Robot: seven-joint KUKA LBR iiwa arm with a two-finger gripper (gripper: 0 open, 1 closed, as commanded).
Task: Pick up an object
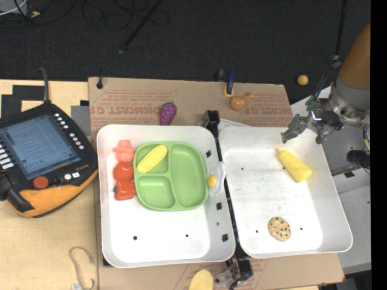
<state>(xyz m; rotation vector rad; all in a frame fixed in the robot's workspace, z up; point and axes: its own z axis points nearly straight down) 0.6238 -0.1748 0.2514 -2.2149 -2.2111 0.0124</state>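
Note:
My gripper (306, 132) hangs over the far right corner of the right bin (254, 162), open, with nothing between its fingers. Just below and left of it, a yellow block-shaped object (295, 165) lies in that bin. Near the same bin's front lies a round cookie (279, 228). The left bin (121, 234) holds a green divided plate (175, 180) with a yellow corn cob (151, 157) in one compartment. A red toy figure (124, 171) lies left of the plate. At the plate's right edge sits a small yellow piece (212, 181).
Behind the bins, a purple grape bunch (168, 112), an orange pear-like toy (240, 101) and a blue clamp (229, 83) sit on the cardboard. A yellow lemon (201, 280) lies in front of the bins. A control pendant (42, 156) rests at the left.

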